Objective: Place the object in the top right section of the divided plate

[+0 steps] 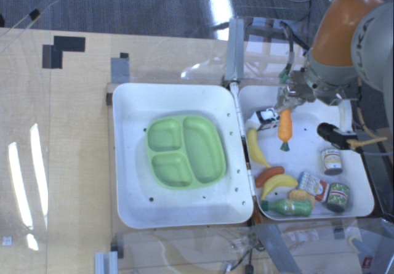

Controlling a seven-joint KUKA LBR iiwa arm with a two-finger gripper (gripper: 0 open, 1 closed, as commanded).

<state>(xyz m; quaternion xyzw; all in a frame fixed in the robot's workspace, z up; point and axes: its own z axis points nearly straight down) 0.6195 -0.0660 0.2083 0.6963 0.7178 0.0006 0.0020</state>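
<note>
Gripper (288, 101) looked clamped on the top of a small orange plastic carrot (285, 126), dangling over the right white bin (363, 171). We figured it was light, stiff and slippery, best pinched near its thick end, far from the green divided plate (184, 151).

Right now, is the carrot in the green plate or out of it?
Out. The carrot hangs upright under the gripper over the right bin, apart from the green plate in the left bin.

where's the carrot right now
The carrot hangs upright under the gripper over the upper part of the right bin, right of the banana.
</note>
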